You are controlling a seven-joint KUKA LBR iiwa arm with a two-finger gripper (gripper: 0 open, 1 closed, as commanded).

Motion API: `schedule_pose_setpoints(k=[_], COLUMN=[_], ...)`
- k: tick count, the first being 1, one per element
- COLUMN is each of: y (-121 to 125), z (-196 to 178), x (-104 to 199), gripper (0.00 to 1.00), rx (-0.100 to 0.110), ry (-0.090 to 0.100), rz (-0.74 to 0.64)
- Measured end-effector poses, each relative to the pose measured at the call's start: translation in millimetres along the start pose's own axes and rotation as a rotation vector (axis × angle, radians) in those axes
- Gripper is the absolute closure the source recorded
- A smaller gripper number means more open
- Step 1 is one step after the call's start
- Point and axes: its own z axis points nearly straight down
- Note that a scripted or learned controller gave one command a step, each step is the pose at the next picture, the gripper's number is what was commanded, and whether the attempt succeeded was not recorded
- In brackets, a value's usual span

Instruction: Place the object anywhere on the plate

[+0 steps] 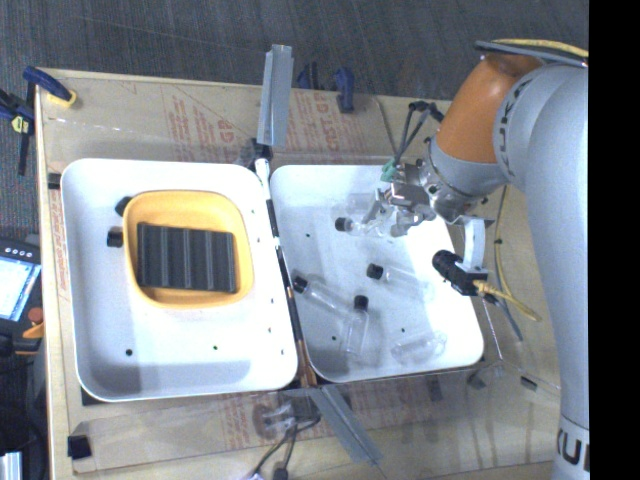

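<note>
Nearest in the right bin (455,353) lay clear vials (357,326), black caps scattered. Farther back the gripper (392,211) hung over one vial (352,225); whether its jaws were shut, I couldn't tell. The plate (190,243) sat in the left bin (90,358).

This is a robotics lab, judging by the plywood bench (150,118) with clamps (48,83) at its edge, 2 white bins (100,358) side by side, loose cables (275,448), and the grey-and-orange industrial arm (530,108).
</note>
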Motion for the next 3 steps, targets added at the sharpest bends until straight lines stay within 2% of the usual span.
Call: schedule_pose_setpoints(k=[1,2,3], y=[-4,2,9], z=[-38,-11,-63], x=[71,133,173], gripper=[1.00,1.00,1.00], rx=[-0.001,0.002,-0.002], ry=[0.002,0.000,0.000], rz=[-0.011,-0.266,-0.388])
